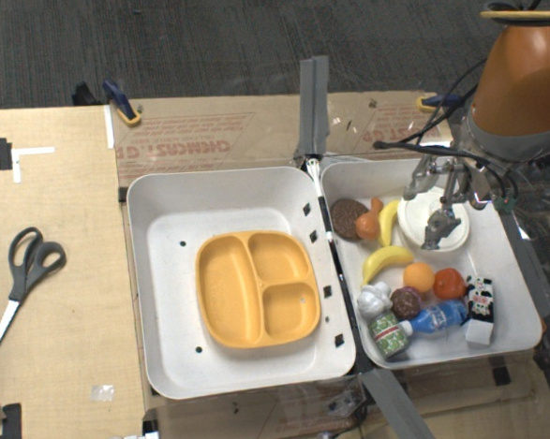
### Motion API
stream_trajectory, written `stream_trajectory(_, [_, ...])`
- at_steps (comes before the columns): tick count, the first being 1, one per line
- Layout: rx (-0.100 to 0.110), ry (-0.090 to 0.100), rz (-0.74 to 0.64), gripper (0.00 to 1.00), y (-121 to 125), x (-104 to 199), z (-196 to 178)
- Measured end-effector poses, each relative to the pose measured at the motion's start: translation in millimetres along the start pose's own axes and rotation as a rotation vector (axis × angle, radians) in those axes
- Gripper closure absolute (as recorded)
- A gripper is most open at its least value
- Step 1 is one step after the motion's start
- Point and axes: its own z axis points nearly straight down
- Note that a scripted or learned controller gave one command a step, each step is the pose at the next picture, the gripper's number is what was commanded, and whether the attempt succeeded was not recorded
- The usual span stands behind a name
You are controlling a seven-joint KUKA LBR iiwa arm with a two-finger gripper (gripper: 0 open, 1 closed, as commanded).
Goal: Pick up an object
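- Scissors (29, 264) are lying on the wooden counter (69, 369) at left.
- The tool (441, 221) is hovering over a white bowl (423, 220) at right; its state is unclear.

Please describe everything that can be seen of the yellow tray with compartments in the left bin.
The yellow tray looks like smooth moulded plastic, orange-yellow, with rounded corners and a raised rim. Low ridges divide it into three compartments: one long one on its left side and two smaller ones on its right. All three hold nothing. It lies flat, right side up, near the middle of the left bin, resting on the floor of that bin. Nothing else touches it, and it stands apart from the bin walls.
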Motion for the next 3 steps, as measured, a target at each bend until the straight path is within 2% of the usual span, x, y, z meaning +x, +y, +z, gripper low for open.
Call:
stream_trajectory(1, [0.001, -0.005, -0.049, 0.0, 14.0, -27.4, 97.7])
stream_trajectory(2, [0.0, -0.001, 0.017, 0.0, -5.5, 51.6, 110.0])
stream_trajectory(3, [0.001, -0.001, 0.007, 0.0, -45.5, 86.9, 109.7])
